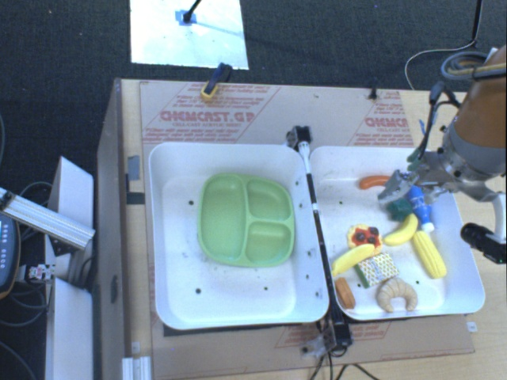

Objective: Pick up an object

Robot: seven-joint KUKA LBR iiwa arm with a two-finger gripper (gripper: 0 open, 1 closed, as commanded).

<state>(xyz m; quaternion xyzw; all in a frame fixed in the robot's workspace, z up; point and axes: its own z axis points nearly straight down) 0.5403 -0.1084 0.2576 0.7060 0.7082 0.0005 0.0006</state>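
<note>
In the camera view, the gripper [404, 190] is seen low over the right bin [467, 291], so the reaching step is judged to be in hand. Whether anything is grasped cannot be told. A blue-green object [413, 207] lies just beside it, with an orange sausage [371, 182] near. A closing on one object is needed next.

"CHEMCAST GP" — board [207, 117] (red, repeated)
</note>
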